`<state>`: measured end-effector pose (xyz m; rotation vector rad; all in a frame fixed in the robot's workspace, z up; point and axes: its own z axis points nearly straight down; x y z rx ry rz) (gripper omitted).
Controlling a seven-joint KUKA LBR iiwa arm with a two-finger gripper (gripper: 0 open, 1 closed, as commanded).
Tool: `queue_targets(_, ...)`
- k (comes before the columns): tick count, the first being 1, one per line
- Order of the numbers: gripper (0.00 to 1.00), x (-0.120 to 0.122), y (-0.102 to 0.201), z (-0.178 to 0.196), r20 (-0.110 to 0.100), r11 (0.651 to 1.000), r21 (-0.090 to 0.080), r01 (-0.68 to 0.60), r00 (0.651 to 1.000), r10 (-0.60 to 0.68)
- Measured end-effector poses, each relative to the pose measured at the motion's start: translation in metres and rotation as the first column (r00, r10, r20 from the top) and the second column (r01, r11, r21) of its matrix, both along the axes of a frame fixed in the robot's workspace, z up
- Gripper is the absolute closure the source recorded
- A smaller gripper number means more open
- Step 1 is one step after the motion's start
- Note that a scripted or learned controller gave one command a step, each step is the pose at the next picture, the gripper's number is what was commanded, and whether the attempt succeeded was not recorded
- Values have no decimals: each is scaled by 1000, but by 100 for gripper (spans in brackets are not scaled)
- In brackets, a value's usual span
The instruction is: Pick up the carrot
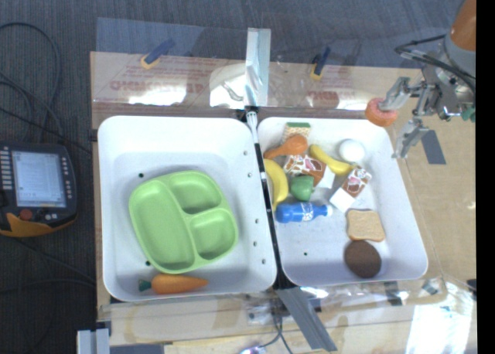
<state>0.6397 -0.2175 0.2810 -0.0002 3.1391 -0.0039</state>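
Observation:
The carrot (175, 284), orange with a green stub at its left end, lies flat along the front wall of the left bin (116, 159), just below the green plate. My gripper (397, 128) hangs over the bench beyond the far right corner of the right bin (402, 213), a long way from the carrot. Its fingers (407, 138) stand spread and open, and nothing sits between them. A small round orange thing (379, 112) rests at the bin's corner rim, next to the upper fingertip.
A green divided plate (182, 221) takes up the middle of the left bin. The right bin holds several toy foods: a banana (277, 180), a blue bottle (301, 212), a bread slice (364, 226), a brown round piece (362, 259) and a white egg (350, 150).

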Motion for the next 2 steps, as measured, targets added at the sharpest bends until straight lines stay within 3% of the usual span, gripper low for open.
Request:
queue_targets(1, 0, -12, 14, -128, 1, 922, 2, 387, 922, -387)
queue_targets(2, 0, -36, 22, -144, 13, 913, 5, 407, 913, -407)
